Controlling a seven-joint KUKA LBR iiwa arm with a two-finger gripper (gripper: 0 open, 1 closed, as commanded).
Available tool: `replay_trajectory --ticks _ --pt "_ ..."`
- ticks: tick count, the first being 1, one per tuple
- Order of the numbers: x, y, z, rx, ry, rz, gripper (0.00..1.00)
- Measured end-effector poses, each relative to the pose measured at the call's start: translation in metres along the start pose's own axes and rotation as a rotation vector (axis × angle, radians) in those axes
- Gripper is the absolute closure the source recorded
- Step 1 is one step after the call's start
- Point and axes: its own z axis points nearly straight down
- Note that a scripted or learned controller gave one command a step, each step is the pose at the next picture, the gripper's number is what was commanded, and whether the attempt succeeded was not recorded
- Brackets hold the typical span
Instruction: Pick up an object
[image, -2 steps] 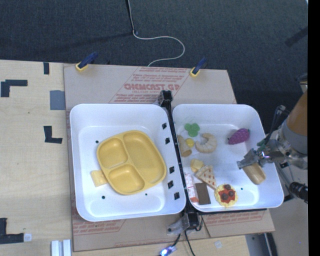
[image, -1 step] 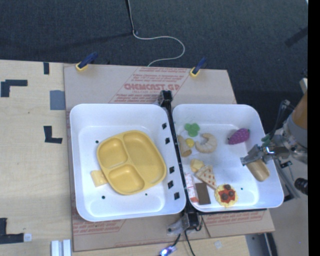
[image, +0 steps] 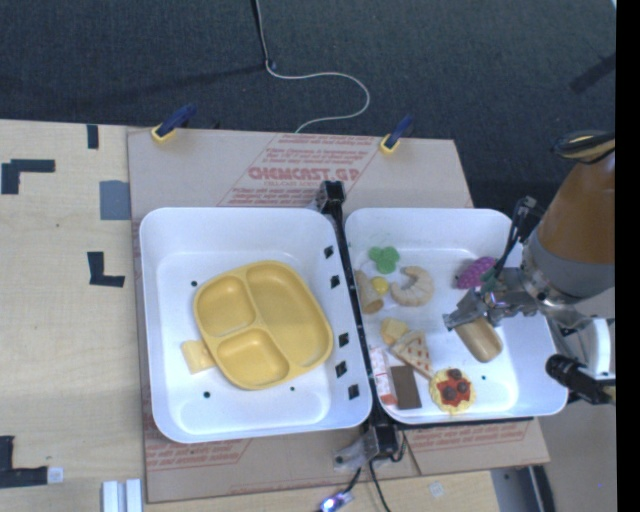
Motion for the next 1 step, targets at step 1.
replay_trajectory --ticks 1 --pt "0.0511 0.0177 -0.0119 -0.001 0.0 -0.002 1.0"
